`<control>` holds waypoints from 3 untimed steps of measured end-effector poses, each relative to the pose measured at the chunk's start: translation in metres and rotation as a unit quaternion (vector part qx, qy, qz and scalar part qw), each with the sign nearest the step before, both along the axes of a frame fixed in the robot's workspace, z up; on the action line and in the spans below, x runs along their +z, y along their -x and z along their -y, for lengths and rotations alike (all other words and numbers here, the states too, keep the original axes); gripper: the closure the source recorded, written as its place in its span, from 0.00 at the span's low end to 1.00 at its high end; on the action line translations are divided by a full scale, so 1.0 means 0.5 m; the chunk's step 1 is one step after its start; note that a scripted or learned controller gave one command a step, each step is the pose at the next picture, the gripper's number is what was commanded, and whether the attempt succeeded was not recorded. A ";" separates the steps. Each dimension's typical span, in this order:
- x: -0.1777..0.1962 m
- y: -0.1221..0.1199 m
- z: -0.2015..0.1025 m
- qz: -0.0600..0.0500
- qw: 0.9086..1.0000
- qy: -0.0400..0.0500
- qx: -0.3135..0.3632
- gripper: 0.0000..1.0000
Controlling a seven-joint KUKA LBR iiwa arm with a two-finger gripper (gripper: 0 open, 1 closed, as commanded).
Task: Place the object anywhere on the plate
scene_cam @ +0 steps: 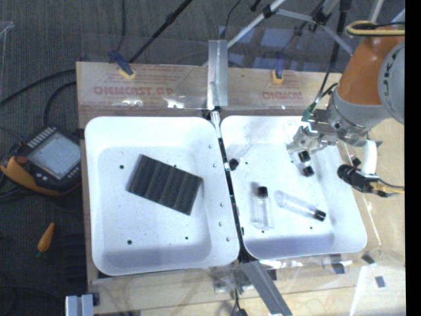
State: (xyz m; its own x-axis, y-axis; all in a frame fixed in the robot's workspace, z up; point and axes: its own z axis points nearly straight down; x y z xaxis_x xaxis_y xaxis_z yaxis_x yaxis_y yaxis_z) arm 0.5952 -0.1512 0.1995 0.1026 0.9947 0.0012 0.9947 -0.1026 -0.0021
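A dark ribbed rectangular plate lies at a slant in the middle of the left bin. Two clear vials with black caps lie on the floor of the right bin: one vial points toward the back, and the other vial lies at an angle to its right. My gripper hangs over the back right part of the right bin, behind the vials and apart from them. Its two dark fingertips stand open with nothing between them.
A divider rail runs between the two bins. A handheld pendant with cables sits on the floor to the left. Clamps and a cardboard backing border the far edge of the bins.
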 end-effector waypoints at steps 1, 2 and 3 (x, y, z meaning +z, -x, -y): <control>-0.008 -0.057 -0.117 0.000 0.995 0.001 0.104 1.00; -0.034 -0.027 -0.229 -0.001 0.994 0.001 0.112 1.00; 0.063 -0.039 -0.438 0.000 0.991 0.000 0.132 1.00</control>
